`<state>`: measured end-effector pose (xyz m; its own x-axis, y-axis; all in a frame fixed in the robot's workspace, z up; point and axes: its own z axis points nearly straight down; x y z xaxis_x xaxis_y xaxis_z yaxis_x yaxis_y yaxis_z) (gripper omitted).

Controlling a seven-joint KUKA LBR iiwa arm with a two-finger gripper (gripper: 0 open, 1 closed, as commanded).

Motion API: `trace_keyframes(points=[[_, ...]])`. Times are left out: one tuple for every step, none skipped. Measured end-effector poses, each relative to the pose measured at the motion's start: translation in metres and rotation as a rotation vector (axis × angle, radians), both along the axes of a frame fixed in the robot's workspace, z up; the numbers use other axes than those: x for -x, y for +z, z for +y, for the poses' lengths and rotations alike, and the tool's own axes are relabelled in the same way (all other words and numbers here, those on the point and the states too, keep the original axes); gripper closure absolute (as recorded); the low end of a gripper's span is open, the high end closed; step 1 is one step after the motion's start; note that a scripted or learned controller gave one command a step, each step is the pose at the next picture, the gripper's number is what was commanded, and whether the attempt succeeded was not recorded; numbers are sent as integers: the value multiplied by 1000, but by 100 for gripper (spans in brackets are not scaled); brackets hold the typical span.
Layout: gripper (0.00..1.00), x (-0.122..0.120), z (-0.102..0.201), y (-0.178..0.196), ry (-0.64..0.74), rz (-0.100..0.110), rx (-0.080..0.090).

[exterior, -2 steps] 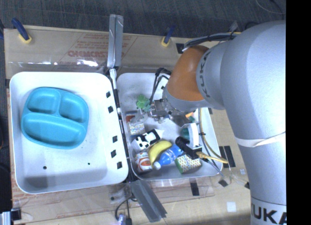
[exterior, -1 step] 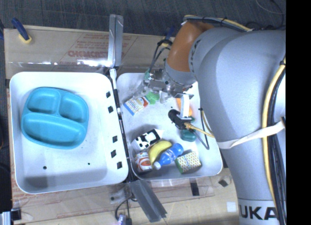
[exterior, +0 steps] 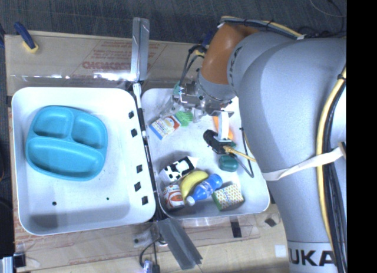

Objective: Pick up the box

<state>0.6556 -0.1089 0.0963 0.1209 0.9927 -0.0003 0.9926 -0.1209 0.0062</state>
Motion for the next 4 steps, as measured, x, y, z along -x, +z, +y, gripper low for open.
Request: trace_keyframes(points=[[100,-2,3,12,10,-2,-2],[0,-2,4,12,10,-2,-3],[0,-1,40,96,-41,7,-2],[0,1,6,-3,-37,5,-1]])
